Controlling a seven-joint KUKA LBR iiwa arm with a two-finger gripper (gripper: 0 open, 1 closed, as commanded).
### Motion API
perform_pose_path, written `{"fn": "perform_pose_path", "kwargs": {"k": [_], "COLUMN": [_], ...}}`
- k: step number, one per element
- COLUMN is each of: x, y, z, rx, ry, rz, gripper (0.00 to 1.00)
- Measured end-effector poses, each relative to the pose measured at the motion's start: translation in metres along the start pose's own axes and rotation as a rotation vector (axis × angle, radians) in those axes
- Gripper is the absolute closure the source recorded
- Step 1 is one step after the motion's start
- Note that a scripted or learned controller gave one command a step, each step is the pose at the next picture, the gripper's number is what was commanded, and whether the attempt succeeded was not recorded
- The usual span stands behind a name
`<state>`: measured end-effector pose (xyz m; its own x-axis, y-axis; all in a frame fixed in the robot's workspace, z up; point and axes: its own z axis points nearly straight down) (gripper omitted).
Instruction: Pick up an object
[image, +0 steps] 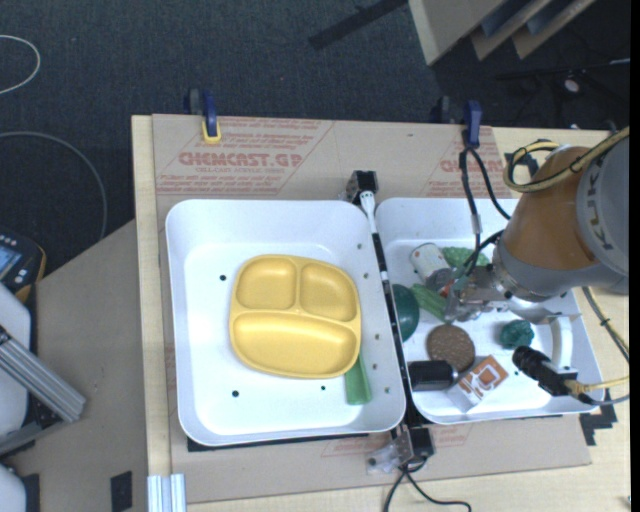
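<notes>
My gripper (452, 303) reaches down into the right bin (560, 402), near its left middle. Just left of it lies a dark green rounded object (405, 311). A brown round disc (451, 345) sits right below it. Behind it are a small white round thing (428, 258) and a light green leafy piece (463, 258). A small teal object (517, 330) lies under the wrist on the right. Near the front edge rest a black block (431, 374) and an orange and white box (481, 378). Nothing shows clearly held.
The left bin (190, 300) holds a yellow divided plate (296, 315) and a green strip (357, 384) near its front right corner. The raised rim between the bins (382, 290) runs close to my gripper. Clamps (209, 112) hold the board's back edge.
</notes>
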<state>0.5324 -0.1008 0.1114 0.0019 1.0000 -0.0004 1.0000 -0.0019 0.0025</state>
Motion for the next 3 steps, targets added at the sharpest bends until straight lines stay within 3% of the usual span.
{"fn": "perform_pose_path", "kwargs": {"k": [1, 2, 3], "x": [0.121, 0.154, 0.265], "y": [0.024, -0.056, -0.053], "z": [-0.078, -0.135, -0.231], "rx": [-0.008, 0.004, -0.009], "ry": [0.005, 0.004, 0.008], "rz": [-0.016, -0.007, -0.016], "gripper": [1.00, 1.00, 1.00]}}
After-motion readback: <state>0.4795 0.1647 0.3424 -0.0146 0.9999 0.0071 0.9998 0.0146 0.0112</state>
